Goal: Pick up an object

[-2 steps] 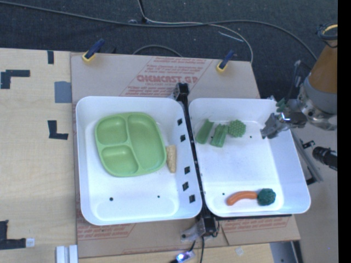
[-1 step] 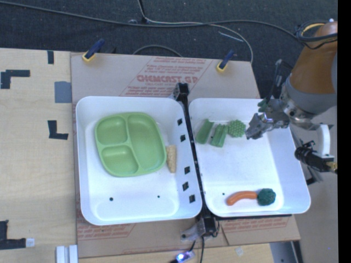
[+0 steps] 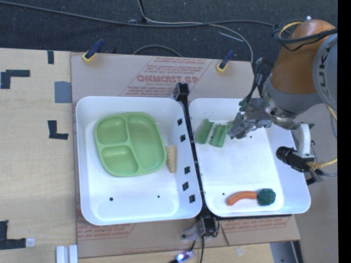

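We see the pincer (image 3: pixel 237 129) low in the right bin (image 3: pixel 285 201), at its far side, just beside two green pieces (image 3: pixel 211 133) that lie next to the divider; we cannot tell how far it is open, or if it touches or holds them. Near the front edge of the same bin lie an orange carrot (image 3: pixel 241 198) and a dark green broccoli (image 3: pixel 266 196), touching. The left bin (image 3: pixel 131 207) holds a green divided plate (image 3: pixel 130 143) with a pale corn piece (image 3: pixel 171 158) beside it.

Green tray (image 3: pixel 130 144) in left bin (image 3: pixel 88 163) — carrot (image 3: pixel 242 198), right bin (image 3: pixel 285 196)
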{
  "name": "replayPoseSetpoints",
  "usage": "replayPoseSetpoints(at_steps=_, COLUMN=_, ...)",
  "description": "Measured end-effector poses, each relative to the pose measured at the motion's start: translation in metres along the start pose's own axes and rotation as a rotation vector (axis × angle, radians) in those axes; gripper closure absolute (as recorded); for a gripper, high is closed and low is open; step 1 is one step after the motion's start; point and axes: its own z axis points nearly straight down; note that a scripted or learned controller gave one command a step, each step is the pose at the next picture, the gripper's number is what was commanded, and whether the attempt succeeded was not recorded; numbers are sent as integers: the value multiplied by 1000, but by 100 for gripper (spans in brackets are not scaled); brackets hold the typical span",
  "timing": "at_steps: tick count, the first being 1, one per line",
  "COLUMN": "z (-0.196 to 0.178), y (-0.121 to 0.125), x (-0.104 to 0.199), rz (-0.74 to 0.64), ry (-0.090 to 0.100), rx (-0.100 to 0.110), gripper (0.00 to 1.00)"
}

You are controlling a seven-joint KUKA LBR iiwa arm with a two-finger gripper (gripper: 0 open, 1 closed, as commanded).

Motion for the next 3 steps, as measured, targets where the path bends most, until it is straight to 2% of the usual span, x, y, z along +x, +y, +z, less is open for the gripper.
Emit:
replayPoseSetpoints(at_steps=1, z=-3, y=10, x=50, rz=-1, ry=0, rx=0, gripper=100)
replayPoseSetpoints(at_steps=3, z=31, y=17, x=157, rz=-1, ry=0, rx=3, gripper=100)
